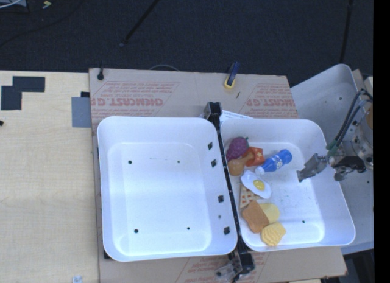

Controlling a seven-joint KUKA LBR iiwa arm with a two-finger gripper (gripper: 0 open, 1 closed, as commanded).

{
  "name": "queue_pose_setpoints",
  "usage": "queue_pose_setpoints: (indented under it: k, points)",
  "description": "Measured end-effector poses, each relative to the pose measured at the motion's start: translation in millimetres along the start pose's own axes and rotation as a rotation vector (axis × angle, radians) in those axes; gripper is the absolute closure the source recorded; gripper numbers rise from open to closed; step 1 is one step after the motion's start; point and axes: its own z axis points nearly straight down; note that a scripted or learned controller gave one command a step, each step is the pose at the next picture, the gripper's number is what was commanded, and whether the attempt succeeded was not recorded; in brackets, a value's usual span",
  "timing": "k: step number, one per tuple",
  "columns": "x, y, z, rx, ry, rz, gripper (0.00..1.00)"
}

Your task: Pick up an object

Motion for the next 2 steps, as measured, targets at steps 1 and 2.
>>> queue_pose_setpoints:
  k: [1,2]
  points:
    - [58.0,93.2,167.3,0.008,0.005,-0.007,0.0]
    - [18.5,83.3,195.8,-0.009,0.002,0.002,0.0]
